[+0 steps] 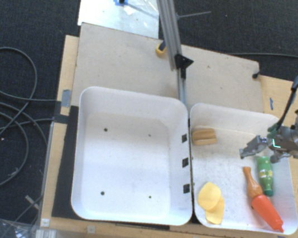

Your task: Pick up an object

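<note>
Bench, right bin [233, 121]: tool [260, 149] spread, nothing grasped, above green bottle [266, 175]; label unreadable.

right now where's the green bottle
The green bottle lies in the right bin, near its right wall, just below the gripper and beside the orange carrot-like toy.

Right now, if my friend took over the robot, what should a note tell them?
Gripper: over the right bin, near its far right side, holding nothing I can see.
In that bin: green bottle just below the gripper, orange carrot, orange-brown piece, yellow chips, tan bread.
Done: nothing picked up yet.
Left: grab one object; the green bottle looks closest.
</note>
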Action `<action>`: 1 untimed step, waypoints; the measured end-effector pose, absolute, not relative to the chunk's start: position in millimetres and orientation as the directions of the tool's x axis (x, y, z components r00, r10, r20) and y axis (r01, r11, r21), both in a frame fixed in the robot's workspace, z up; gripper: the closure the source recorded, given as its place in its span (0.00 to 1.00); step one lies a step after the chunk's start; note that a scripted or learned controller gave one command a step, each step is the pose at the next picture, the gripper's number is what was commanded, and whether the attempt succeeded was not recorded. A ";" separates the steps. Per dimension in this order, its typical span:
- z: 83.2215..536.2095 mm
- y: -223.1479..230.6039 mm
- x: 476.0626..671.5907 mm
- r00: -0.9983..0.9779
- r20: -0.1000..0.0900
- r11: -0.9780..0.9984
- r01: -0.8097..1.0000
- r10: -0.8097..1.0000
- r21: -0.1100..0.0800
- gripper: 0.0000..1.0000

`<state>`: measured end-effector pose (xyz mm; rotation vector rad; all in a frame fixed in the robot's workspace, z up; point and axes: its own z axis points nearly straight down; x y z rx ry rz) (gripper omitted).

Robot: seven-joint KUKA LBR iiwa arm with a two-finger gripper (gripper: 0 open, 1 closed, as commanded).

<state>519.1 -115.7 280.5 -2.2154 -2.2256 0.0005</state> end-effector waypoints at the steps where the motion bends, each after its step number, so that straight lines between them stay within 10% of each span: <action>1: 281.9 -115.9 519.6 -0.003 0.000 0.003 1.000 1.000 0.002 0.00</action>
